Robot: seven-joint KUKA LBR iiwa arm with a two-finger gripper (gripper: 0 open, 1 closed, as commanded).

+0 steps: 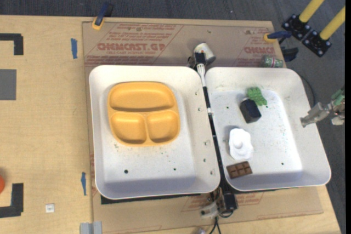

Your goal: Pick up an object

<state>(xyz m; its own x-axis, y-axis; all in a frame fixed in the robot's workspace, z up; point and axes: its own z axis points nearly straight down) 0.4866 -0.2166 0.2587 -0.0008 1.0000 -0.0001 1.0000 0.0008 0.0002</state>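
Observation:
The right bin holds several small objects. A green bumpy piece lies near its back, with a black block just in front of it. A white rounded object sits near the bin's middle left. A brown chocolate-like bar lies close to the front wall. My gripper hangs at the bin's right rim, well right of all these objects and touching none of them. Nothing is seen in its grasp.
The left bin carries a yellow divided plate. A black divider strip runs between the bins. Yellow-and-black poles stand at the back right. Blue clamps pin the cardboard sheet under the bins.

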